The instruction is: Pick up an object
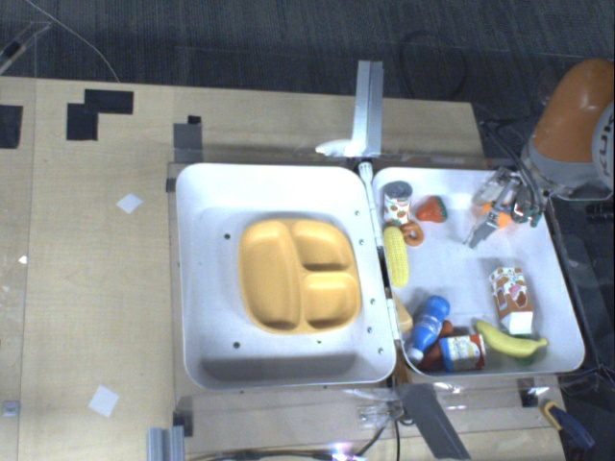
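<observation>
My gripper [493, 217] hangs over the back right part of the right bin [567, 301], reaching in from the right under the arm's orange band [569, 113]. A small orange bit shows at its tip; whether it is a held thing I cannot tell. Loose objects lie in this bin: a small can [396, 198], a red strawberry-like toy [431, 209], an orange ring [413, 234], a corn cob [395, 254], a blue bottle [430, 317], a patterned carton [510, 296], a banana [509, 339] and a red-labelled jar [461, 351].
The left bin [197, 286] holds a yellow divided plate [298, 274]. A metal post [369, 104] stands at the back between the bins. Bare white floor lies in the right bin's middle, between the gripper and the carton.
</observation>
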`<state>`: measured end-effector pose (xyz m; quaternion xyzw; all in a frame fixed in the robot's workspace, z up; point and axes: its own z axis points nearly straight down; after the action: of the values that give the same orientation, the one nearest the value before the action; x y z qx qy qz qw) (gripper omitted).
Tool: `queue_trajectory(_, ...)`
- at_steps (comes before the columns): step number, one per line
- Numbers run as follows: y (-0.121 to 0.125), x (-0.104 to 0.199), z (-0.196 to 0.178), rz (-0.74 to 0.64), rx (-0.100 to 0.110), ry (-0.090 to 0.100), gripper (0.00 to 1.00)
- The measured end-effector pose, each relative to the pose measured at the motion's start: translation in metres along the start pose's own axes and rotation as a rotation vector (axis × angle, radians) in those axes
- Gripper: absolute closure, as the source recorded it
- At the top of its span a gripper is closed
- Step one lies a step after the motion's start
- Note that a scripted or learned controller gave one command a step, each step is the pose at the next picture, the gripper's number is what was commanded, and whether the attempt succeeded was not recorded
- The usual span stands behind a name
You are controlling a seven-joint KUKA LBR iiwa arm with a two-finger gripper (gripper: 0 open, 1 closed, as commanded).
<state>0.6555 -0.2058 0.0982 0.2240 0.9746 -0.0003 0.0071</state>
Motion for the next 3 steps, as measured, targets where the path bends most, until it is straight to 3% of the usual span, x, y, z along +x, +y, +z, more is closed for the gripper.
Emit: queue_trajectory(3,0.0008,0.0001,0.0000,-0.001,-0.001,0.000,0.00)
